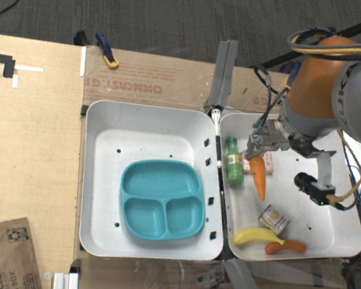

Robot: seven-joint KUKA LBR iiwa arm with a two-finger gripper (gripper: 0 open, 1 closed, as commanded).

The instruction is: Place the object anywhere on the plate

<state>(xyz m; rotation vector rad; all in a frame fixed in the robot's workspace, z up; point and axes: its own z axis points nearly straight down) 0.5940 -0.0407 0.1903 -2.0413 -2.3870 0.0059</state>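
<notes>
A teal divided plate (161, 200) lies in the middle of the left bin (100, 164), with nothing on it. In the right bin (332, 232) an orange carrot (259, 177) lies at a slant, thick end up, between a green bottle (233, 163) and a small pink-and-white packet (269, 162). My gripper (256, 149) hangs low just over the carrot's thick end, under the orange-banded wrist. Whether it touches the carrot cannot be made out.
Further forward in the right bin lie a small tin can (273, 219), a yellow banana (257, 237) and a red-orange vegetable (284, 247). A black cable fitting (311, 187) hangs off the arm to the right. A raised divider (219, 171) separates the two bins.
</notes>
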